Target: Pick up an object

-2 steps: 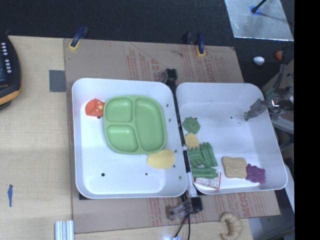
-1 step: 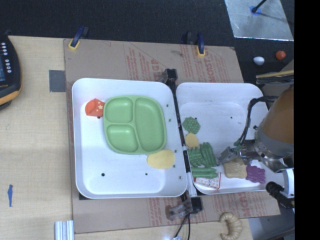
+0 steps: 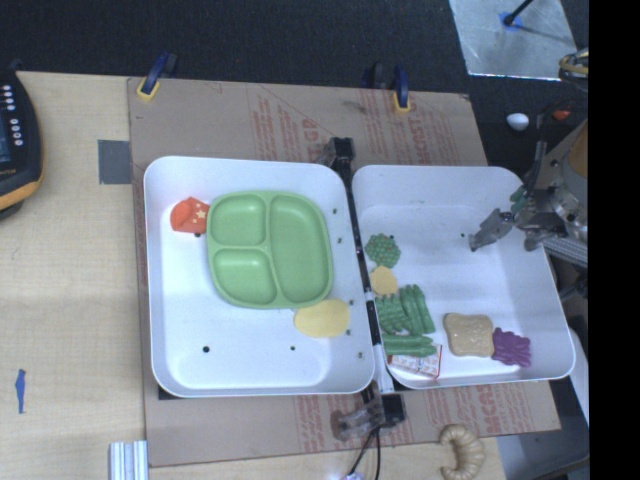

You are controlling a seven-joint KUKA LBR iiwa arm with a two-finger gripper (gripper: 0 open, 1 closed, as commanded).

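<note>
The tool (image 3: pixel 492 230) is seen at 3 o'clock, over the right bin (image 3: pixel 450 193), above bare floor; whether it is open or shut cannot be told, and nothing is seen held.

Candidates are clustered at 5 o'clock of that bin: green beans (image 3: pixel 405 311), a broccoli piece (image 3: pixel 382 250), bread (image 3: pixel 468 333), grapes (image 3: pixel 512 347), a red-and-white packet (image 3: pixel 414 365).

Risk, judged: a descent from here would close on nothing, since the objects lie well apart from the tool. In the cluster, two touching items could be caught together, or one could be knocked aside.

Faint red print is noted on the cardboard (image 3: pixel 300 118); it is unreadable.
</note>
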